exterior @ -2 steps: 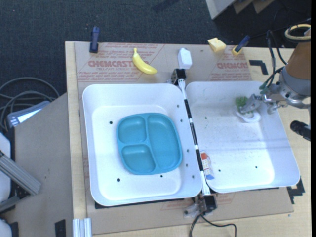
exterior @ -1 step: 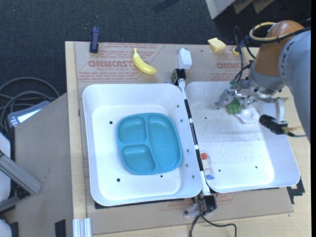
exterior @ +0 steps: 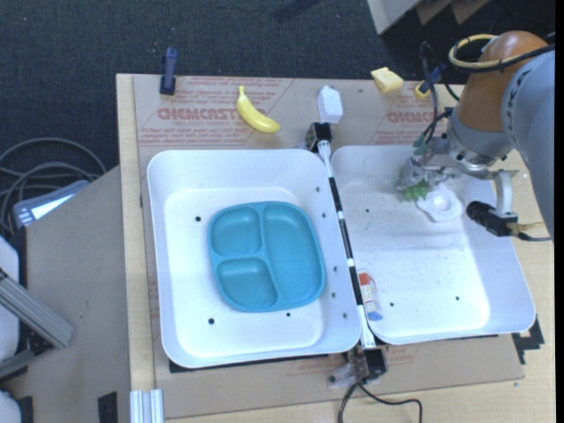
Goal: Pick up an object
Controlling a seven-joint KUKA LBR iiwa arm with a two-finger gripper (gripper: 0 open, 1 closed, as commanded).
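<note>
Camera view: two shallow white bins sit side by side on the surface, a brown board printed with red lettering. The left bin holds a teal divided plate with three compartments, lying flat near the bin's middle. The right bin holds a small green object near its far edge, and just beside that a small white round object. A small tube-like item with red and white markings lies at the near left side of the right bin, close to the divider between the two bins.

The arm comes in from the right, grey with an orange band above the wrist, and its hand is down inside the right bin, right over the green object. The fingertips are hidden among the hand's own parts and the green object, so I cannot tell how far the hand is open or whether it has hold of anything.

Outside the bins, on the far part of the surface, lie a yellow banana, a dark blue clip-like piece, a small white block and a pale yellow chunk. Coiled cables lie on the dark floor at the left.
</note>
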